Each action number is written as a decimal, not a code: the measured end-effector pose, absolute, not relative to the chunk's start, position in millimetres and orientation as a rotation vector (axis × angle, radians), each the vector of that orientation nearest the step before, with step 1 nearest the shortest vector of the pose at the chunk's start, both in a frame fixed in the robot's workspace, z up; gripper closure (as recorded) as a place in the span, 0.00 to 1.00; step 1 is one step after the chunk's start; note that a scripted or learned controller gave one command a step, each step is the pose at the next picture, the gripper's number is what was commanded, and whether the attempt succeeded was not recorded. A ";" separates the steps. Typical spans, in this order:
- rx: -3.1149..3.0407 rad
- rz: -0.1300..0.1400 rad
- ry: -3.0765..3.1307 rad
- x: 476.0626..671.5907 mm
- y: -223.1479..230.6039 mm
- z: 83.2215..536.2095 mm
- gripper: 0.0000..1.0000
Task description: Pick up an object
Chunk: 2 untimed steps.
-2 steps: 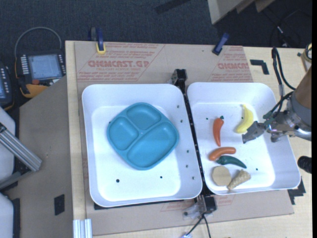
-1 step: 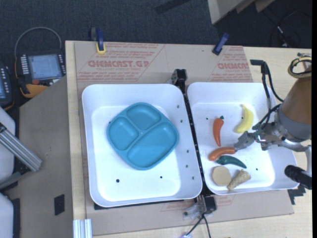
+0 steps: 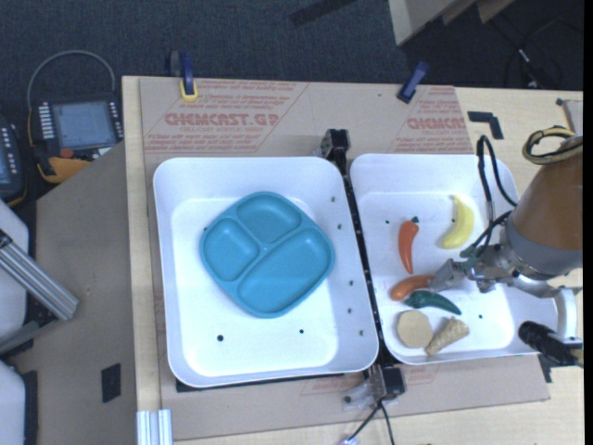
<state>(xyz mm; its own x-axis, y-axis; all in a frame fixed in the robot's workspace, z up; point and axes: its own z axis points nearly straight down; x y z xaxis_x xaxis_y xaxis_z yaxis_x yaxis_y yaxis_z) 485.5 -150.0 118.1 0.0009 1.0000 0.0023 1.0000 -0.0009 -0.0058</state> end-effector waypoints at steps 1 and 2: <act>-2.221 0.000 -2.221 486.2 -149.9 83.7 0.00; -2.223 -0.002 -2.221 486.1 -149.5 95.1 1.00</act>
